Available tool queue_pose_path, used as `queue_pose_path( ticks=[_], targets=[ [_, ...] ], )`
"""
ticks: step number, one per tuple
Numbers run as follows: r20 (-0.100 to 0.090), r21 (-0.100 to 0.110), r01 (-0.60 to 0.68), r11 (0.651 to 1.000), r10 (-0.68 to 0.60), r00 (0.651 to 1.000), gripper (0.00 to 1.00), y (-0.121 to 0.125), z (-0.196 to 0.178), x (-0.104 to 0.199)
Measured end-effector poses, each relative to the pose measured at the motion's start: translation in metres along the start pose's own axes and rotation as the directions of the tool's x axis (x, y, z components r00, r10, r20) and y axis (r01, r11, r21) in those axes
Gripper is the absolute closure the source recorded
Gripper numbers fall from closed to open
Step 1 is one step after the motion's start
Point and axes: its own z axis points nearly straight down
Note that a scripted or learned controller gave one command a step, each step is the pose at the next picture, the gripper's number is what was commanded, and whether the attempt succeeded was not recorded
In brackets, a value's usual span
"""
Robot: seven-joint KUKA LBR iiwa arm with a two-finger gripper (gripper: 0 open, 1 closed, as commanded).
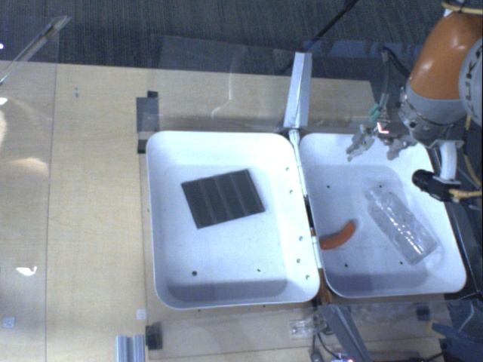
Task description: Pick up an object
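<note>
A clear plastic bottle (pixel 401 222) lies on its side in the right bin (pixel 332 179), slanting from upper left to lower right. An orange-brown sausage-shaped object (pixel 339 236) rests near that bin's left wall. A dark ridged rectangular pad (pixel 223 197) lies flat in the left bin (pixel 173 255). My gripper (pixel 375 143) hangs above the far edge of the right bin, up and left of the bottle. Its two fingers are spread apart with nothing between them.
A metal divider post (pixel 297 93) rises at the back between the two bins. Black cables (pixel 441 187) run along the right bin's right side. Wooden bench surface extends to the left of the bins.
</note>
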Motion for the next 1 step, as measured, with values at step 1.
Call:
queue_pose_path(
  ticks=[1],
  targets=[
    [0.001,-0.004,0.175,0.985,-0.175,0.985,0.00,-0.0434,0.1190,-0.0019]
  ],
)
